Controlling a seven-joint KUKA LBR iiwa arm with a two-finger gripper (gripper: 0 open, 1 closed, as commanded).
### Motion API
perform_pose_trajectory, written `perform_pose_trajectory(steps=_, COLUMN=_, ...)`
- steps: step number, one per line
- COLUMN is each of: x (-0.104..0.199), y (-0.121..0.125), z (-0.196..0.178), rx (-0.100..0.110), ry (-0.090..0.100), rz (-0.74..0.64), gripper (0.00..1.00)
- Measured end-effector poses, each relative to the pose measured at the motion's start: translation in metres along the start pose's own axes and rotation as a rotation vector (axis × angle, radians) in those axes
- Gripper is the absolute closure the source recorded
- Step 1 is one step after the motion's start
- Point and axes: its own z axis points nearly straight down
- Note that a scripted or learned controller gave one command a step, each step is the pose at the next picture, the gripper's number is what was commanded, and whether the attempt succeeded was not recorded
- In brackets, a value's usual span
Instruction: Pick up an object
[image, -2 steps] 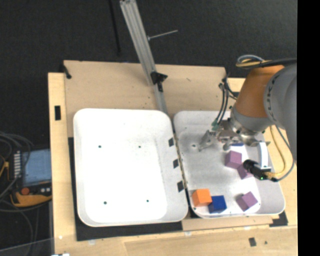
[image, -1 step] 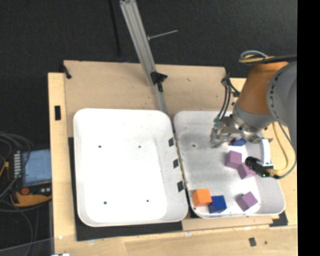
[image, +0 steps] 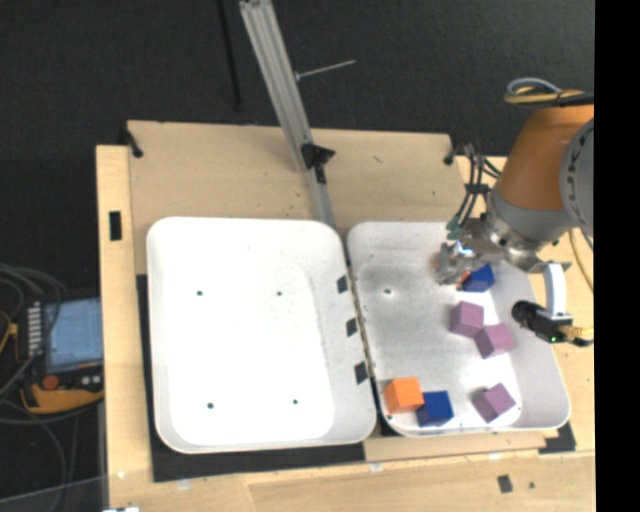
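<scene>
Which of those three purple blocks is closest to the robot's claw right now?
The purple foam cube highest in the right white bin, just below the small blue block at the gripper. The other two purple cubes lie farther down.

Two bins sit side by side on the counter (image: 115, 300): the left bin (image: 250, 330) at frame centre-left, the right bin (image: 400, 300) at centre-right. In the right bin, one block (image: 479, 278) lies at its upper part just beside the pincer (image: 452, 262), two blocks (image: 466, 319) (image: 494, 340) touch mid-right, and three (image: 404, 393) (image: 435, 408) (image: 493, 402) lie along the lower edge.
</scene>
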Motion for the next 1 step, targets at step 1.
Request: perform_pose_trajectory(steps=1, x=-0.004, y=-0.0056, z=-0.0475, rx=-0.001, ry=0.0, rz=0.001, gripper=1.0)
